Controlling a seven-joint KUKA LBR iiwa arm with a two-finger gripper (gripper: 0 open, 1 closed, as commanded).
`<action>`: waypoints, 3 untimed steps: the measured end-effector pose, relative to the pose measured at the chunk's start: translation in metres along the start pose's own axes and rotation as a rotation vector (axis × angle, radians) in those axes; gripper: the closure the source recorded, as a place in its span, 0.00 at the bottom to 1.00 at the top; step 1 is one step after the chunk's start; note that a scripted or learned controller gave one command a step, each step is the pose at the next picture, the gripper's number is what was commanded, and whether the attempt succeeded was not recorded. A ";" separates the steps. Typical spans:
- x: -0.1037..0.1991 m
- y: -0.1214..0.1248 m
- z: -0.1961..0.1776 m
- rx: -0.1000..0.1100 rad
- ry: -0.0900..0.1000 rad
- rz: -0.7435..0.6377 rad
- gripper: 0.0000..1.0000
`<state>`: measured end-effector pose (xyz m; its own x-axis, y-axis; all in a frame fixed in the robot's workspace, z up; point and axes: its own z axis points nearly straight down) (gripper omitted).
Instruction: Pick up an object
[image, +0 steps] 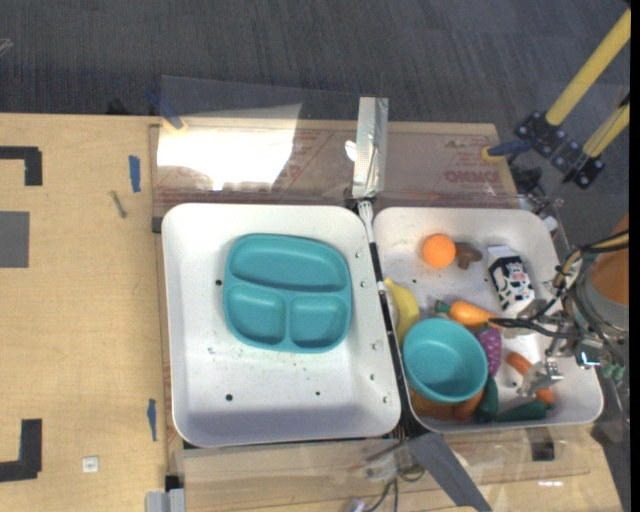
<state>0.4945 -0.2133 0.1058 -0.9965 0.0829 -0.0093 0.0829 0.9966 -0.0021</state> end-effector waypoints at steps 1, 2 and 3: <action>0.007 -0.009 0.015 -0.001 -0.011 0.041 0.00; 0.005 -0.008 0.004 0.002 -0.017 0.038 1.00; -0.026 0.030 0.017 0.000 -0.004 -0.126 1.00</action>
<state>0.5233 -0.1856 0.0893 -0.9990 -0.0427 -0.0130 -0.0426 0.9991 -0.0039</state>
